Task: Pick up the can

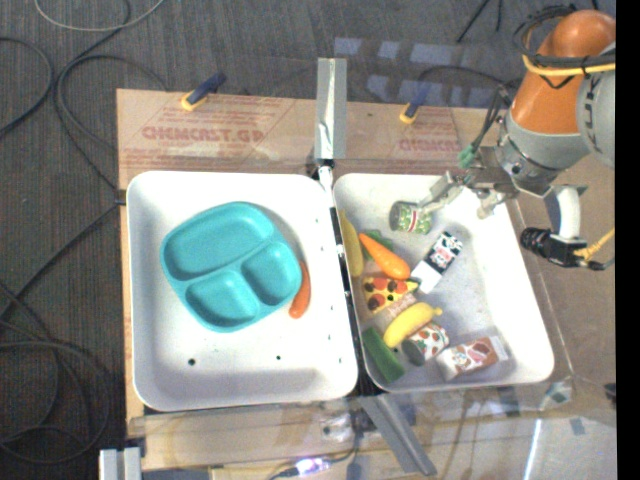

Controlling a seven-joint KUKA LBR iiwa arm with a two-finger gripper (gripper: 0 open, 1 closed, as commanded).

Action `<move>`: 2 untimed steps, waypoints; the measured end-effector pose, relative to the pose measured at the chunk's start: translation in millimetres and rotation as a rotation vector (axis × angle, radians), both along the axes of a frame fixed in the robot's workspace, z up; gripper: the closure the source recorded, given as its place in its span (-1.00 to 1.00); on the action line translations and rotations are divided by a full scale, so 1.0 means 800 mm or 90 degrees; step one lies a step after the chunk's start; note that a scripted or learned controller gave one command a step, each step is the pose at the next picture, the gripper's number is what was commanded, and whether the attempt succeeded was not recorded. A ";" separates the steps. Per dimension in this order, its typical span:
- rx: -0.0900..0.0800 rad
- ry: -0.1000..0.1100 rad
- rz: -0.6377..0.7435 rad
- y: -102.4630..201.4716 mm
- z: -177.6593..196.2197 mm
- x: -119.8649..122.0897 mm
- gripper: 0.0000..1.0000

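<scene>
White plastic bins sit side by side on a cardboard-covered bench. The left bin (150,368) holds a teal divided plate (232,264), and an orange carrot-like piece (300,290) lies against the plate's right edge.

The right bin (535,343) is crowded. The can (408,217), green-labelled and lying on its side, rests near the bin's upper wall, apart from the other items. Below it lie an orange carrot (385,255), a small black-and-white carton (441,259), a pizza slice (385,292), a yellow banana (411,323), a green vegetable (383,355) and two small cartons (455,351) near the bottom edge.

The gripper (462,186) hangs over the upper right part of this bin, just right of the can, one finger (437,197) reaching to the can's side. Its fingers are spread apart, and the can is not between them.
</scene>
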State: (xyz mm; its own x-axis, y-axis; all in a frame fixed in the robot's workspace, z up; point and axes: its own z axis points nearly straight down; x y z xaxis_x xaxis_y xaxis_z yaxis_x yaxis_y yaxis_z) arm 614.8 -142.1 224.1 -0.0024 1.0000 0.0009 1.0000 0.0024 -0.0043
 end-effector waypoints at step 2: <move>0.000 -0.006 -0.082 0.001 -0.171 0.071 -1.00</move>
State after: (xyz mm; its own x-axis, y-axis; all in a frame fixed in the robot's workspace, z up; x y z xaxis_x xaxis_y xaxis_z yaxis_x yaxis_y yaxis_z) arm 671.4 -141.2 87.2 0.1263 0.9920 0.0008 0.9920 -0.1263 0.0058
